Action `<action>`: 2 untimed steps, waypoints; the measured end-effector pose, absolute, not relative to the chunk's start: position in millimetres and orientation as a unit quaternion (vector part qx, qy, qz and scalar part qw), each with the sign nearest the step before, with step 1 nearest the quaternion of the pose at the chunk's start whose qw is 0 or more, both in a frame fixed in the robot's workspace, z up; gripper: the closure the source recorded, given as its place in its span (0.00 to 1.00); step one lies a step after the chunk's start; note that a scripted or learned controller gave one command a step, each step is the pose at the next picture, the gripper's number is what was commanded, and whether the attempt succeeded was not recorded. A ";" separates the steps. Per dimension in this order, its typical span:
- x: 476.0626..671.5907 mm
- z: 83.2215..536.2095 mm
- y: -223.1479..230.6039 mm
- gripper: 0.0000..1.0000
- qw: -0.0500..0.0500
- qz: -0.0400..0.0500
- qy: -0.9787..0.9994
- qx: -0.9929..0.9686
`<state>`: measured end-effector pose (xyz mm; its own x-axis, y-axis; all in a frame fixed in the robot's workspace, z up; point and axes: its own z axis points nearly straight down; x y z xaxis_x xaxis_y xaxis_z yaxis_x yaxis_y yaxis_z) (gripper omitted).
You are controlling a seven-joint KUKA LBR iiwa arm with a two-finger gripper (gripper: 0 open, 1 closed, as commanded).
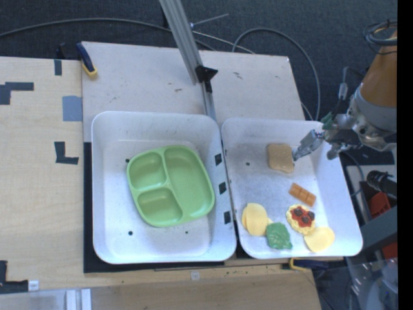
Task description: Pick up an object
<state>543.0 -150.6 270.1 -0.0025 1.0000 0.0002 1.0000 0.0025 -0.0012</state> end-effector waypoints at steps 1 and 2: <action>543.0 270.2 -150.7 0.00 0.001 0.000 -0.708 -0.706; 538.5 215.2 -140.4 0.00 0.003 0.002 -0.708 -0.707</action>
